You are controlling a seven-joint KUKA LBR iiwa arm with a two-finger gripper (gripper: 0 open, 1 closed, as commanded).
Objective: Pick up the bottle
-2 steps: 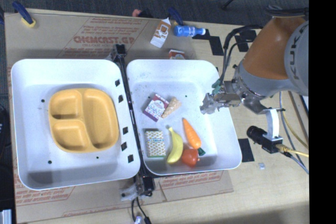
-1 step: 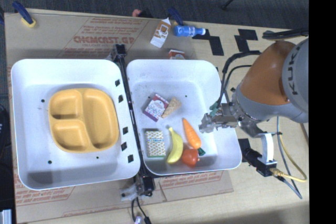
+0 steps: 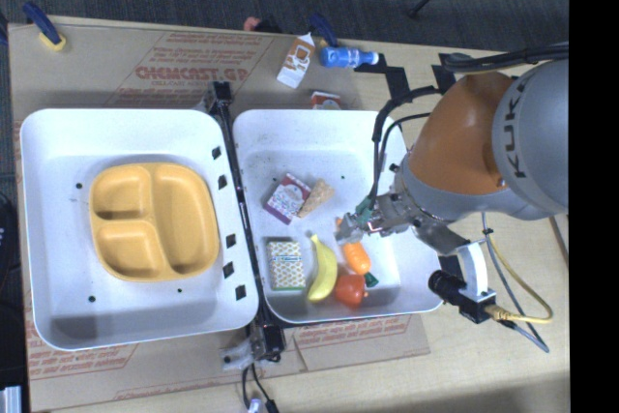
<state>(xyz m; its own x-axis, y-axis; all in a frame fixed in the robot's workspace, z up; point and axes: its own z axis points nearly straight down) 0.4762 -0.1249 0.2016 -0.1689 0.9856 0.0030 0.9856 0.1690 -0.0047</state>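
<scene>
Two bins sit side by side, and the gripper [image 3: 360, 225] hangs low in the right bin [image 3: 253, 150], just above the small orange piece [image 3: 357, 257] beside the banana [image 3: 322, 270] and tomato [image 3: 350, 290]; whether it is spread or closed I cannot tell. The bottle [image 3: 346, 58], blue with a white end, lies on its side on the bench beyond that bin's far rim, well apart from the gripper. To do this well, I would lift clear of the bin wall, travel over the rim, line up across the bottle's narrow width and come down on its middle so it cannot roll away.
</scene>
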